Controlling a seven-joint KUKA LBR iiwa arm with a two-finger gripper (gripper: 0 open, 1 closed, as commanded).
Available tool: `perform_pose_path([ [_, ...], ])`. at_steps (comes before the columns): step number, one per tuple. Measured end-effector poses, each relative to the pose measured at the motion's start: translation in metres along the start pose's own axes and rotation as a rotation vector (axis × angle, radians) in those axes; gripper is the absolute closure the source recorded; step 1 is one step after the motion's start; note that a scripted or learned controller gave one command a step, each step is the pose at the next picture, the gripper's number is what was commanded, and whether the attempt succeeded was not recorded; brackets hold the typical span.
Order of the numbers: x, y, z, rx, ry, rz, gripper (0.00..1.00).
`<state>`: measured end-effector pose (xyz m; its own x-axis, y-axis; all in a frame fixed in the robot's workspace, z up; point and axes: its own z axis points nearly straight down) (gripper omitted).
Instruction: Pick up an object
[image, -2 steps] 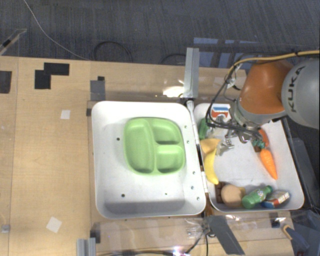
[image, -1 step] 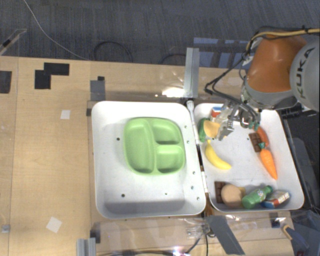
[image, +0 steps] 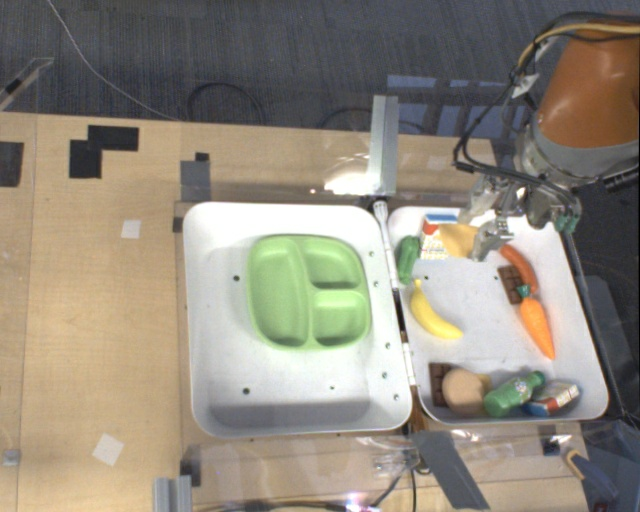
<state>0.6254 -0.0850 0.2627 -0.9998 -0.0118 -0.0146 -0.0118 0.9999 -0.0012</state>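
Observation:
My gripper (image: 491, 236) hangs over the back of the right bin (image: 480, 330), under the arm's orange band (image: 585, 90). Its tip is right beside a yellow wedge (image: 457, 240), which leans against a small white carton (image: 433, 232). No object shows in its grasp. Spread around the bin are a banana (image: 433, 313), a green vegetable (image: 408, 257), a carrot (image: 537, 326), a red sausage-like piece (image: 518, 266), a brown round item (image: 463, 388), a green bottle (image: 513, 393) and a small can (image: 556, 399).
The left bin (image: 220, 380) holds a green divided plate (image: 306, 291). A metal post (image: 384, 150) stands behind the wall between the bins. A small brown block (image: 514, 291) lies by the carrot's top.

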Motion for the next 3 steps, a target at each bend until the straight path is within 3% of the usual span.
perform_pose_path([
  [1, 0.036, -0.071, 0.163, 0.001, 0.000, -0.071, 1.00],
  [2, -0.040, -0.121, 0.080, 0.002, -0.002, -0.388, 1.00],
  [3, -0.039, -0.120, 0.081, 0.000, 0.000, -0.389, 0.00],
])
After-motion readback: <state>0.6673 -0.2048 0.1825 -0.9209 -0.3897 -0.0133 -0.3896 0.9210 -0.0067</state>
